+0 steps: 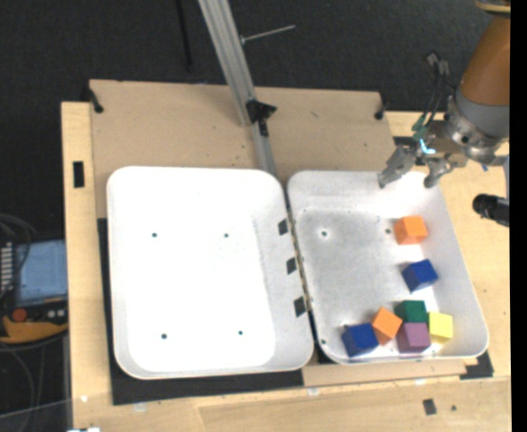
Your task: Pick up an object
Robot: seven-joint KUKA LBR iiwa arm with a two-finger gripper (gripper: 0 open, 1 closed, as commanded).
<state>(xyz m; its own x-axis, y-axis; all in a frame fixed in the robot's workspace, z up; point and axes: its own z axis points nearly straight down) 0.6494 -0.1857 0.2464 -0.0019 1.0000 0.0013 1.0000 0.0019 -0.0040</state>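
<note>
1. The gripper (413, 175) hangs over the far right corner of the right bin (353, 207); its two thin metallic jaws are spread apart with nothing between them.
2. The right bin is a shallow white tray with rounded corners and a dull, scuffed-looking floor.
3. An orange cube (411, 229) sits nearest the gripper, with a blue cube (419, 274) lying nearer along the right wall.
4. At the near right corner, small matte blocks crowd together: a blue block (360, 339), an orange block (387, 324), a green block (414, 311), a purple block (413, 337) and a yellow block (440, 326).
5. The left bin (195, 268) is smooth white plastic on the pale wooden worktop (173, 115).
6. A slanted metal pole (231, 52) rises behind the bins.
</note>
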